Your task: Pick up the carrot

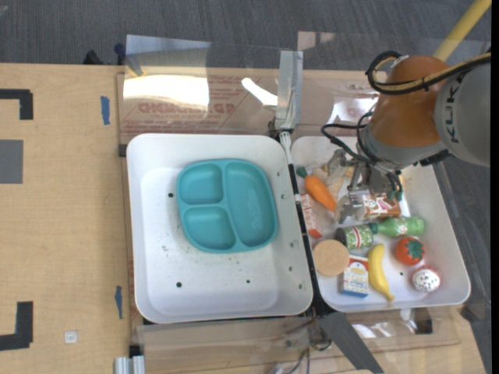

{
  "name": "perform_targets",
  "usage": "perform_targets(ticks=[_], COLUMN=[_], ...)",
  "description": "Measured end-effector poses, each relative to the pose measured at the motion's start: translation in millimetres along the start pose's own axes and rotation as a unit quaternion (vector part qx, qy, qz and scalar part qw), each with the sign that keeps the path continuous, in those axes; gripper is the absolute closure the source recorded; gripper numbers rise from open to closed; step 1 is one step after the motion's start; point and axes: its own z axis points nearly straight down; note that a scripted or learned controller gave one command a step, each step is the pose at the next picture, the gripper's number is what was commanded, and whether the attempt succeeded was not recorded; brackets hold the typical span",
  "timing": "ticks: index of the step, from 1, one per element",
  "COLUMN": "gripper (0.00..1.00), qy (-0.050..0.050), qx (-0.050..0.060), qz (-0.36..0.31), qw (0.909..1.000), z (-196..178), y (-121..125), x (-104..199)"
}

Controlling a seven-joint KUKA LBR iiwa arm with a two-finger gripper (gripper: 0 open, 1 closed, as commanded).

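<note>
**Robot gripper hovering beside a toy carrot in a crowded bin**

A small orange carrot (pixel 320 192) lies at a slant near the left wall of the right white bin (pixel 448 244), its narrow tip toward the bin's front. The gripper (pixel 356 199) hangs just to its right; the arm hides whether it is spread or pressed together, so I cannot tell. The carrot looks like light, stiff, smooth plastic, likely slippery. The thick middle seems the surest hold. The left bin (pixel 152 232) holds a teal divided plate (pixel 228 205).
</note>
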Motion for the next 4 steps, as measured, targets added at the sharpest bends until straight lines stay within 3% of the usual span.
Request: perform_targets(ticks=[1, 2, 3, 4], gripper=[0.00, 1.00, 1.00, 1.00], qy=[-0.002, -0.008, 0.001, 0.011], qx=[0.000, 0.002, 0.004, 0.002], qz=[0.048, 0.049, 0.207, 0.284], qw=[0.9988, 0.9988, 0.9784, 0.9588], z=[0.6, -14.7, -93.8, -88.7], y=[-1.7, -3.7, 51.0, 95.2], x=[-15.3, -18.8, 12.5, 55.4])
